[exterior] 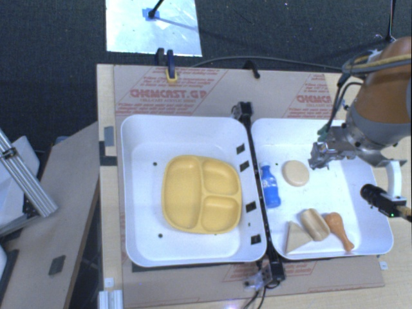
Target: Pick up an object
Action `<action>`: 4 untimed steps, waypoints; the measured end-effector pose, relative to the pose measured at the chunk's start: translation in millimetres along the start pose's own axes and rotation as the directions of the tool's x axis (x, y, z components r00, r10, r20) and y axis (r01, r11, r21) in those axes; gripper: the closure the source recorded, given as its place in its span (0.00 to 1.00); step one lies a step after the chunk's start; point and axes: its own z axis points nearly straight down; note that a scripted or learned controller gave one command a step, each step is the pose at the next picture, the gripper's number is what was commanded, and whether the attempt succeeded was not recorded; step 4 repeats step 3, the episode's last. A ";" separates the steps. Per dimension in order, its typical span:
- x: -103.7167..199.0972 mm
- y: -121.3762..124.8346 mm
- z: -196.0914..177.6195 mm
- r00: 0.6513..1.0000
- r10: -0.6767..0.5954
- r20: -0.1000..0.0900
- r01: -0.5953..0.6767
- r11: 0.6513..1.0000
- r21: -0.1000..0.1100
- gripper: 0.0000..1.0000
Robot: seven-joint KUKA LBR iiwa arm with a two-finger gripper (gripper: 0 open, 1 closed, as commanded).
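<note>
Camera view gives us two white bins side by side: the left bin (138, 172) carries a yellow divided plate (201, 194) at its middle, and the right bin (367, 237) carries the loose pieces. We see a blue bottle (269, 187) against that bin's left wall, a round tan disc (296, 172) just right of it, and along the front edge a pale wedge (296, 238), a bread roll (315, 224) and a toy drumstick (338, 229) close together. The gripper (320, 153) hangs over the right bin's rear half, just right of the disc and apart from it; we cannot tell how its jaws stand, and nothing shows between them. We judge this the approach step, with no object picked up yet. The disc is the nearest candidate, so the next move calls for shifting left over it and descending squarely, since it lies flat and low.
</note>
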 end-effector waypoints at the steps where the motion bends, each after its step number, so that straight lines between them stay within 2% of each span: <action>1: 46.5 8.5 -3.0 1.000 0.000 0.000 0.000 1.000 0.000 1.00; 2: 94.8 24.6 -3.1 1.000 0.000 0.000 0.000 1.000 0.000 1.00; 3: 138.6 29.7 15.1 1.000 0.001 0.000 -0.001 1.000 0.003 1.00; 4: 138.6 29.7 15.1 1.000 0.001 0.000 -0.001 1.000 0.003 1.00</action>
